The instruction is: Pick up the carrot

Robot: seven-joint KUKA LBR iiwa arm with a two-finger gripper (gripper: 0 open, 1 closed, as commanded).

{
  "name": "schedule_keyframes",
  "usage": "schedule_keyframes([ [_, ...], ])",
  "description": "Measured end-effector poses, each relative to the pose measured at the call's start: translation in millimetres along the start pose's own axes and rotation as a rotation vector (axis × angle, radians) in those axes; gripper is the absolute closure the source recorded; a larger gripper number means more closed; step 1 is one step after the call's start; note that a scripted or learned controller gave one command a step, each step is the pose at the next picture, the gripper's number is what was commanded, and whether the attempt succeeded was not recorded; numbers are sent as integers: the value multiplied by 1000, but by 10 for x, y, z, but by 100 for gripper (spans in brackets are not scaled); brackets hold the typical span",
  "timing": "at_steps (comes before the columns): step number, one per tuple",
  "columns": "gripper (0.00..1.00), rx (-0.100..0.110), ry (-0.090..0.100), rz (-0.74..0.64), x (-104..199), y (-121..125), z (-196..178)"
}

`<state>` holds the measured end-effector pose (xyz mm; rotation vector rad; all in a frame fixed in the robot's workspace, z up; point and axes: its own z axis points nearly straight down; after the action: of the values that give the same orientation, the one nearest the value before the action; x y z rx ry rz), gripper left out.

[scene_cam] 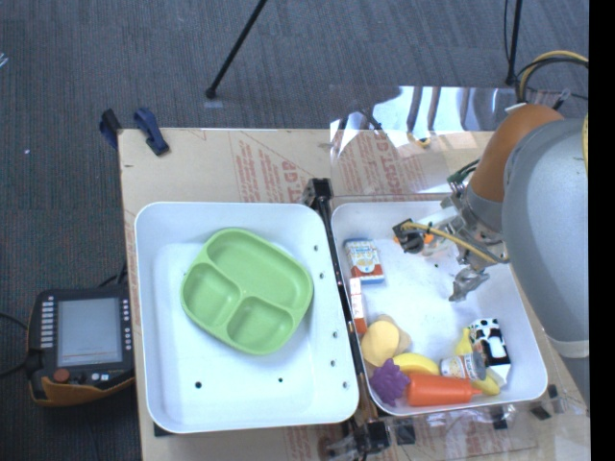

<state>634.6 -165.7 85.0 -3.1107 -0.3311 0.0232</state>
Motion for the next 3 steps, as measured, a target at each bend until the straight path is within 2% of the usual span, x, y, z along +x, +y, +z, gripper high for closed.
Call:
schedule_keyframes([
  [1,0,6,1,0,-15,26,6],
  [2,0,1,4,3,-45,34,4],
  [3,0,-2,7,-6,-40,176,4],
])
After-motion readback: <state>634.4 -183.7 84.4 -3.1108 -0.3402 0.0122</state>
